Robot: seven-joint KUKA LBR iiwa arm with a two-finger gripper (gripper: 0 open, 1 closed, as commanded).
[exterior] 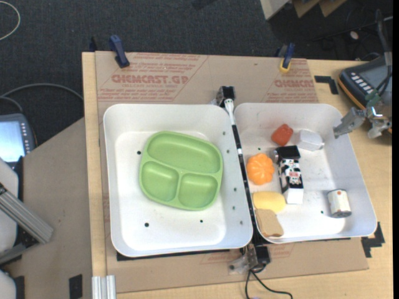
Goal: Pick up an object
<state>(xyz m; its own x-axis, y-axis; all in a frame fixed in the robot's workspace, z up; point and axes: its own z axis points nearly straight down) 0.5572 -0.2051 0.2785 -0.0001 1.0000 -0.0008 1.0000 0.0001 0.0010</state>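
The right bin (349, 143) holds several small objects: an orange ball (260, 169), a red block (282, 134), a white lump (310, 139), a black-and-white box (290, 174), a yellow piece (270, 200), a tan piece (270, 223) and a small white cylinder (338, 203). My gripper (363, 123) hangs over the right bin's far right rim, apart from all of them. Its two grey fingers (345, 124) are spread open with nothing between them.
A green divided plate (181, 170) lies in the left bin (118, 185). Both bins rest on a cardboard sheet (149, 76) held by clamps at the back. A grey and yellow handheld device (362, 83) sits at the right, behind my gripper.
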